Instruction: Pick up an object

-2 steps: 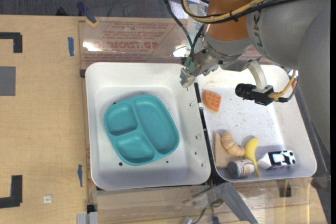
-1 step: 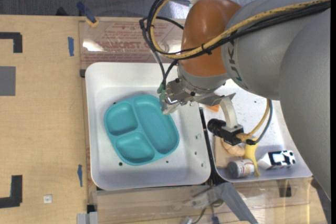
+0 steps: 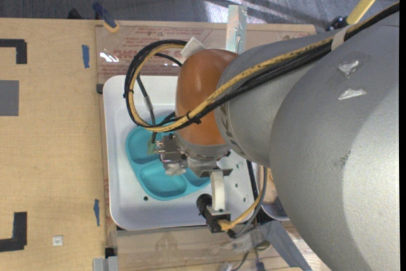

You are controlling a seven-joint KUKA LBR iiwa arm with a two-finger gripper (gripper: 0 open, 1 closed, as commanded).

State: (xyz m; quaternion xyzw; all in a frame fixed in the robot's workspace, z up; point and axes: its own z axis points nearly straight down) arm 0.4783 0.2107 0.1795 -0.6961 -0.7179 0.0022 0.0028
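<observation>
We see the gripper (image 3: 167, 159) low inside the white bin (image 3: 117, 136), right over a teal dish (image 3: 141, 162). Its metal end is in shadow under the wrist. We cannot tell whether it is released or clenched, or whether it touches the dish.

The teal dish is the 1 loose thing we can make out in that bin. It is shallow, with a rounded rim and a raised ridge that splits it into at least 2 hollows. It lies flat on the bin floor, under the gripper and spreading out to its left and below it in the view. Its right part is hidden by the arm.

Just above the gripper sits the orange band (image 3: 200, 95). The grey arm (image 3: 330, 136) runs off from it to the right. A loop of black and yellow cables (image 3: 130, 95) hangs from the wrist, up and to the left of the gripper, over the top half of the bin.

The bin rests on a brown counter (image 3: 51, 136). To the left of the gripper, past the bin wall, the counter carries 2 black corner marks (image 3: 16, 51) and short strips of blue tape (image 3: 85, 55).
</observation>
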